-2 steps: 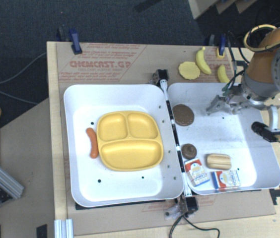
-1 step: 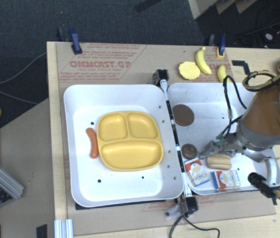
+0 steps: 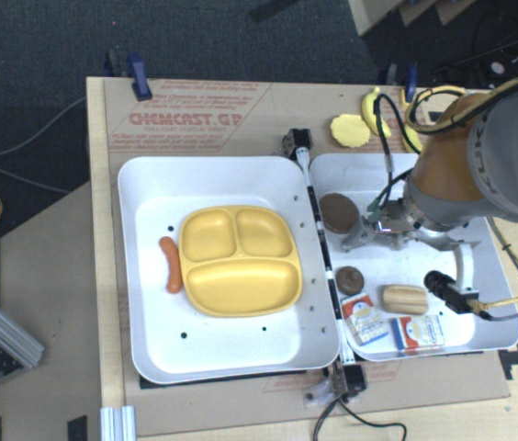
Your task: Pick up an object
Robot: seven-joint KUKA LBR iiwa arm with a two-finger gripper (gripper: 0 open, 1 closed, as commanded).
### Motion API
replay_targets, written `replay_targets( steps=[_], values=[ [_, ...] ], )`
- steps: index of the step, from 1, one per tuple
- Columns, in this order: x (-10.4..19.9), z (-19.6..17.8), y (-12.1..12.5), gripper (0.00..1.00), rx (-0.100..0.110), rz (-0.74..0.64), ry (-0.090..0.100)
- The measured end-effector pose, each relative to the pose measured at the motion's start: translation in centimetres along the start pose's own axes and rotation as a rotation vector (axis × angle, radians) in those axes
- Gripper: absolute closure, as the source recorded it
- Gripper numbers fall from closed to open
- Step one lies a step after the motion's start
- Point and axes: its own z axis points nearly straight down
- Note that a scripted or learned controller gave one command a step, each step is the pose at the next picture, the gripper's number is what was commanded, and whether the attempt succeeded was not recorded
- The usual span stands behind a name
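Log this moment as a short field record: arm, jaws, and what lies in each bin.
arm: reaches in from the right, over the right bin
gripper: low in the right bin; jaws state cannot tell
left bin: yellow divided plate, orange sausage beside it
right bin: brown disc, small brown cookie, bread roll, two packets
held: nothing visible

The arm [image 3: 507, 154] is a thick, rounded grey casing with a broad orange band [image 3: 443, 159] wrapped around it above the wrist. Below the band sits a pale grey metal wrist flange [image 3: 424, 219]. A black cable [image 3: 386, 141] loops up along the band's left side, and yellow cables [image 3: 424, 99] curl at its far edge. A black fitting [image 3: 444, 288] with a yellow lead hangs on the near side.
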Motion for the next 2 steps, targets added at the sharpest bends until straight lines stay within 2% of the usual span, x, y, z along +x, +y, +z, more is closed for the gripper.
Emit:
replay_targets(
  steps=[1, 2],
  values=[
    [0.3, 0.0, 10.0, 0.00, 0.013, -0.003, -0.003],
    [-1.5, 0.1, 9.7, 0.00, 0.007, 0.007, -0.002]
  ],
)
